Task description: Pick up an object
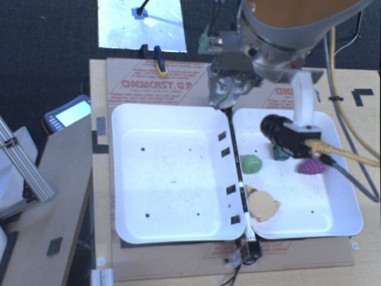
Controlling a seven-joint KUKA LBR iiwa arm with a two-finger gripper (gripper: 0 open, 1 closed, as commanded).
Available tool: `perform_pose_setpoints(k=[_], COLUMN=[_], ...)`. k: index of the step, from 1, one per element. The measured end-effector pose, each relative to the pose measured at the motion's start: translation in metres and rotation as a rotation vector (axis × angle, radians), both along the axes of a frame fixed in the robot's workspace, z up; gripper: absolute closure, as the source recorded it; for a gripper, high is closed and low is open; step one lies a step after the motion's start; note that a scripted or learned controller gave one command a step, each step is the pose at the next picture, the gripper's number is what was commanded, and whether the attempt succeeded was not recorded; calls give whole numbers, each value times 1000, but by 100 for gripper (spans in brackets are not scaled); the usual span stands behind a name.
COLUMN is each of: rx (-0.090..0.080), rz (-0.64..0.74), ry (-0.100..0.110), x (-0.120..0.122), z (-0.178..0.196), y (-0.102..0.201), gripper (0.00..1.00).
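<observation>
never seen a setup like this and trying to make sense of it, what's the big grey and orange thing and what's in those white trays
This is one photo from a camera fixed overhead, looking down at a slant. The big grey shape with the orange band is a robot arm reaching in from the right. At its end is a gripper, the part meant to pick things up; it hangs over the far end of the divider between the two trays. The trays are shallow bins: a left bin and a right bin. In the right bin lie a green lump, a purple lump, a tan round piece and a small teal item. All four rest on the bin floor, so none is picked up.
</observation>
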State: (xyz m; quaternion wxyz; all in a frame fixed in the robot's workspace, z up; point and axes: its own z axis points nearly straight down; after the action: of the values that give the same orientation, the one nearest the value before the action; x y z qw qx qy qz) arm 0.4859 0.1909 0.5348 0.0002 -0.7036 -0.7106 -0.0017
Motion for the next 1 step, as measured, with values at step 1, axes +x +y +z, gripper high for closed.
perform_pose_setpoints(k=[1], rx=[-1], rz=[-3], ry=[-1], x=[30], z=[0], y=[46], gripper=[100])
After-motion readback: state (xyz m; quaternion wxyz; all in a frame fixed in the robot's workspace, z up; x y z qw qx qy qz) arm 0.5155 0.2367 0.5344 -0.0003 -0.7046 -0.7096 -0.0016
